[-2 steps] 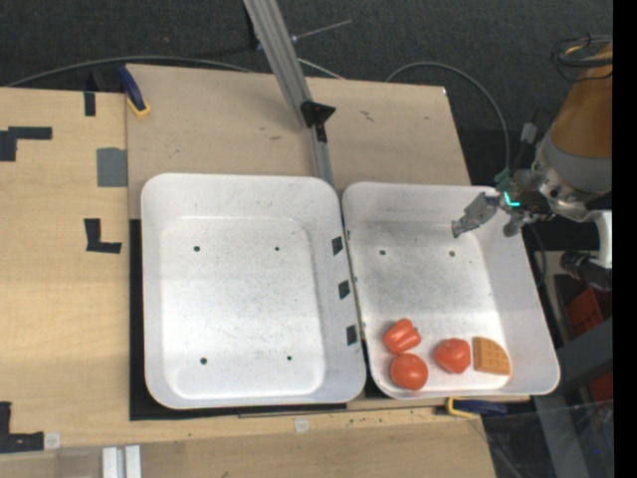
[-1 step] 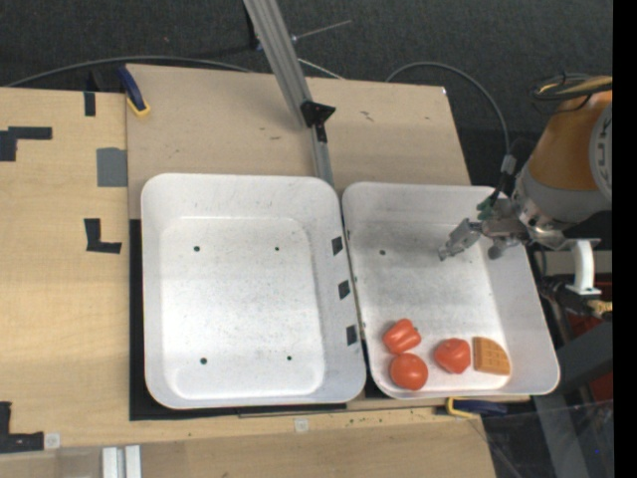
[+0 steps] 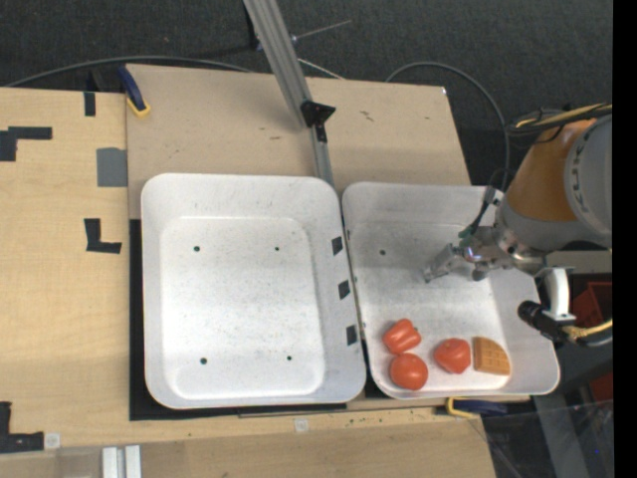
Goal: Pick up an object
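Observation:
The right bin (image 3: 398, 217) holds three red pieces and a tan one along its near edge: a red pepper-like piece (image 3: 401, 336), a round red piece (image 3: 408, 370), another red piece (image 3: 452, 355) and a tan waffle-like block (image 3: 490, 356). My gripper (image 3: 445, 264) hangs over the middle right of that bin, above and behind these objects, apart from them. Nothing shows between its fingers.
The left bin (image 3: 239, 287) lies beside the right one. A slanted metal pole (image 3: 284, 53) rises at the back between the bins. The wooden bench (image 3: 60, 217) with black tape marks extends to the left. Cables run at the right.

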Controlling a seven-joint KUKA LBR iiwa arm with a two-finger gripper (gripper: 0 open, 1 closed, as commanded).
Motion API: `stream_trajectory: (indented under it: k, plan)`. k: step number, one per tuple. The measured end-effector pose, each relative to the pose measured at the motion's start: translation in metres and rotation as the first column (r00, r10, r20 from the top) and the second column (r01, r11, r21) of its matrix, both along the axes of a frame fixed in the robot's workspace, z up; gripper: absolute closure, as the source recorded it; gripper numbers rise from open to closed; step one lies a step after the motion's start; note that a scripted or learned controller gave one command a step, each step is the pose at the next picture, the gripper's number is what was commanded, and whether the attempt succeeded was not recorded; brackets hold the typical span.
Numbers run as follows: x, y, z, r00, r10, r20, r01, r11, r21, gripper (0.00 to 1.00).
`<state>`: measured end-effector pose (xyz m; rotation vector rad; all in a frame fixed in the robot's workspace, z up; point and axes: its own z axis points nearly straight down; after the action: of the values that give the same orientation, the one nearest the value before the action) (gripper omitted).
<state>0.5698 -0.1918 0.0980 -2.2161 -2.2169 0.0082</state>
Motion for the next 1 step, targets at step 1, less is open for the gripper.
stream_trajectory:
  k: [1]
  plan:
    - [0.0, 0.0005, -0.0095, 1.0, 0.001, 0.007, -0.001, 1.0, -0.003, 0.0]
